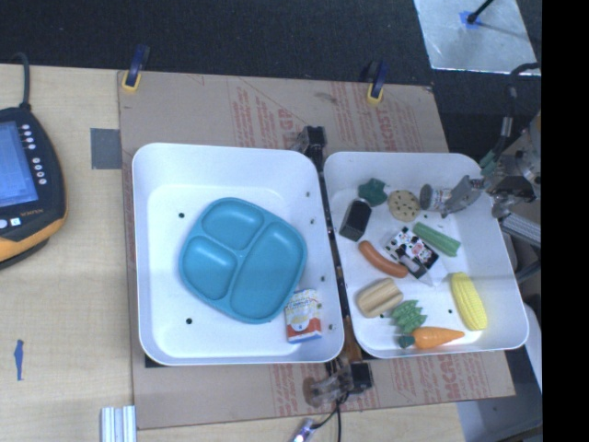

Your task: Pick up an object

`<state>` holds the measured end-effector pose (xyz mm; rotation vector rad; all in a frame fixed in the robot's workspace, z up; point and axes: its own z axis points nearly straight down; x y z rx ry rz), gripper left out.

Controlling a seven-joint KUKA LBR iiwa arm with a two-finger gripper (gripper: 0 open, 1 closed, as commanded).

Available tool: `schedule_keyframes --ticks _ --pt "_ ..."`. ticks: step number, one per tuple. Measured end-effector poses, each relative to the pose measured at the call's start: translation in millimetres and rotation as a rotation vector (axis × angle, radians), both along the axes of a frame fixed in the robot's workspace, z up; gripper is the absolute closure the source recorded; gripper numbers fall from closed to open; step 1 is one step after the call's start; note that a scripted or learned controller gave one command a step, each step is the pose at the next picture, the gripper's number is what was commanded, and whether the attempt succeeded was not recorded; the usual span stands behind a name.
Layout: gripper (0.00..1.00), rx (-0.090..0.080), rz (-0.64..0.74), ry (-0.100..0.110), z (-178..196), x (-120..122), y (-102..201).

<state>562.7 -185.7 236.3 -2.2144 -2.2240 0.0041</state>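
The gripper [440, 200] hangs over the right bin [502, 247] near its far right corner; whether it is wide or narrow cannot be told. The nearest objects are a grey cylinder [425, 194] just beside it, a round cookie [402, 204] and a green bar [436, 238], none of them seen held. The same bin also contains a dark green piece [372, 191], a black block [355, 219], a sausage [383, 259], a black-and-white toy [410, 249], a bread roll [379, 296], corn [468, 301] and a carrot [433, 337] at the near edge. The left bin [161, 247] holds a blue divided plate [243, 259] at centre and a small carton [303, 316] near its near right corner.
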Motion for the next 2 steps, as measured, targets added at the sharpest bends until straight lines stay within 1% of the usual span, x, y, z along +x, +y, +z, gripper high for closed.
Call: schedule_keyframes --ticks 1,2 --pt "0.00 -0.001 0.002 0.002 -117.8 33.7 46.1" --pt "0.00 -0.002 0.000 -0.001 -143.3 -10.8 71.2"
